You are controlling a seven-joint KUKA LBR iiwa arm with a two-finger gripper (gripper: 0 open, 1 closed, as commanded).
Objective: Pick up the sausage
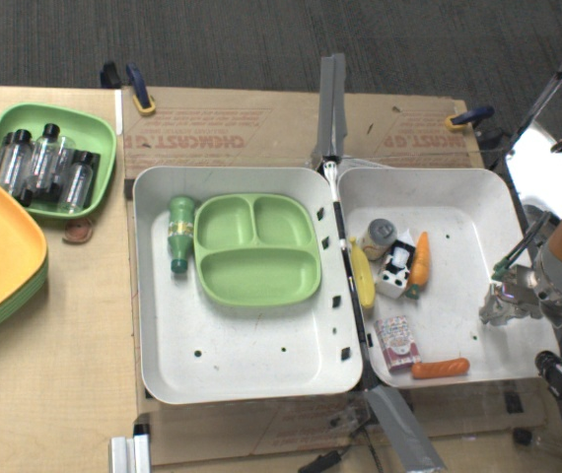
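Observation:
The sausage point(440, 368) is a short orange-red link lying flat near the front wall of the right bin point(458, 200), just right of a pink box point(396, 341). My gripper point(498, 305) hangs at the right side of this bin, close to its right wall. It is behind and to the right of the sausage, and a clear gap separates them. Nothing shows in the gripper.
An orange carrot point(419, 261), a black-and-white cube point(395, 269), a grey can point(381, 233) and a yellow banana point(362, 276) crowd the right bin's left half. The left bin point(242, 363) holds a green divided plate point(257, 249) and a green bottle point(179, 233).

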